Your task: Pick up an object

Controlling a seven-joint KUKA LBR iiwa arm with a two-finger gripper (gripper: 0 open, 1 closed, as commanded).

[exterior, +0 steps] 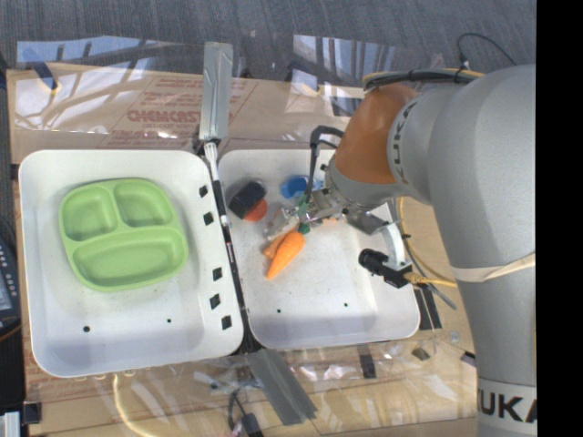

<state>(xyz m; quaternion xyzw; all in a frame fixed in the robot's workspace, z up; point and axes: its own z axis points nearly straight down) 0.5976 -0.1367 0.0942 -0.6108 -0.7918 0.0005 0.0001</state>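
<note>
In the right bin [310, 321] lies an orange toy carrot [284, 253] with a green top, pointing down-left. My gripper [303, 217] hangs just above and right of the carrot's green end, close to it. A black and orange object [248, 199] sits near the bin's left wall. A small blue object [293, 188] lies behind the gripper, partly hidden by it. The orange-banded wrist [373, 139] and grey arm cover the bin's right side.
The left bin [55, 326] holds a green divided plate [123, 233]. A black divider strip [223, 244] runs between the bins. A black fitting [383, 267] sticks out from the arm over the right bin. Bare bin floor lies below the carrot.
</note>
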